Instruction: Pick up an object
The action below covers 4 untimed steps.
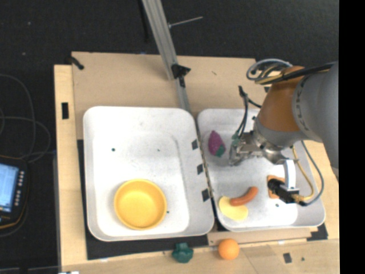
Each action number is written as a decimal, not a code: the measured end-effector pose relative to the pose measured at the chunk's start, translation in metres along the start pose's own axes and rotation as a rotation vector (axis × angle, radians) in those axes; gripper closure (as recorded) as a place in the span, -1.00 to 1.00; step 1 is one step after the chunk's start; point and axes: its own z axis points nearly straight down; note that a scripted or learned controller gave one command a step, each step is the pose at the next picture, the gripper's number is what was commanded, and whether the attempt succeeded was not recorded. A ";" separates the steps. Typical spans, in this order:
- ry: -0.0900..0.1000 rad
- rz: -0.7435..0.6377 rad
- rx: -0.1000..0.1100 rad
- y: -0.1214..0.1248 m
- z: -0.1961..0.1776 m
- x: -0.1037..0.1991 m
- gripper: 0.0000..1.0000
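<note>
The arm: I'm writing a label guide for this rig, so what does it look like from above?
The arm is a thick, rounded grey body with an orange band above the wrist. Below the band sits a grey metallic wrist section ending at the gripper. Thin dark cables run along the wrist, a pale looped cable sits near the top, and a small white and orange-black attachment hangs at its lower side.

no legible text, labels, brands, numbers, or signs anywhere

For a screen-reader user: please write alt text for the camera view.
A grey robot arm's gripper hovers in the right white bin, beside a purple object; an orange sausage and a yellow piece lie nearer. The left bin holds a yellow bowl.
</note>
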 end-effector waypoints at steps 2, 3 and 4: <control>-0.001 -0.009 -0.006 0.000 -0.117 0.008 1.00; -0.001 -0.010 -0.003 0.002 -0.155 0.007 1.00; 0.000 -0.011 0.004 0.015 -0.139 0.053 1.00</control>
